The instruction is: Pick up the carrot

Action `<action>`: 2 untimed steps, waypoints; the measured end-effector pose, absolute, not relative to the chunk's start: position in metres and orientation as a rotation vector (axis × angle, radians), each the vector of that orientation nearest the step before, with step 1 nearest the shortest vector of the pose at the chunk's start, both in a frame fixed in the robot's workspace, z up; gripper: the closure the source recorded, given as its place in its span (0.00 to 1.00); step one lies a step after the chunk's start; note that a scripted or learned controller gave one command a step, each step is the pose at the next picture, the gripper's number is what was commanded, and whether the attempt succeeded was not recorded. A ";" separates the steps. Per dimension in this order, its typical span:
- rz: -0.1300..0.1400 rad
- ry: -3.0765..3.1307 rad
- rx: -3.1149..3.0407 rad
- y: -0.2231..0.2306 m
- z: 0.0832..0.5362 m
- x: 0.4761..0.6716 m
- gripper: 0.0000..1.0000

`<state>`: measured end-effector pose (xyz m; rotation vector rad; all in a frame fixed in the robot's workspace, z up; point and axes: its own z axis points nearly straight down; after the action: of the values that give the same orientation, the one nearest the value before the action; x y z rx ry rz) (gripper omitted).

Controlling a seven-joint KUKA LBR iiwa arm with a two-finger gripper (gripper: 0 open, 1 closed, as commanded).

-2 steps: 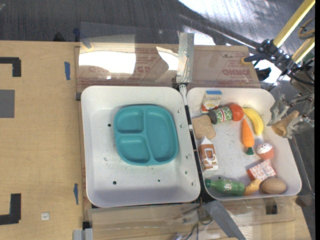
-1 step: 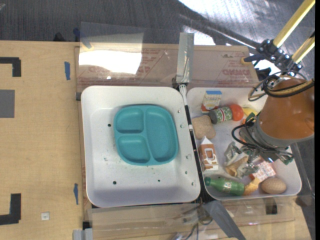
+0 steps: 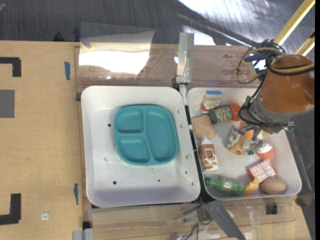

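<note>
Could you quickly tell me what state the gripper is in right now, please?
Gripper: low over the right bin, among the items; whether it is open, closed or holding anything cannot be told.

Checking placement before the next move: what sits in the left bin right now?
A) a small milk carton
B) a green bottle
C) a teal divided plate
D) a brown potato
C: the teal divided plate lies in the middle of the left bin, while the other items are in the right bin.
</note>
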<state>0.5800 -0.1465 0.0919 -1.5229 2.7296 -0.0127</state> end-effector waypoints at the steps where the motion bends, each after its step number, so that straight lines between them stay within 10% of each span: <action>1: -0.006 2.914 -1.138 -0.124 0.188 0.608 1.00; 2: -0.005 2.536 -1.841 -0.119 0.100 0.580 1.00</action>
<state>0.5801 -0.1190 0.0997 -1.8409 2.5356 -0.0054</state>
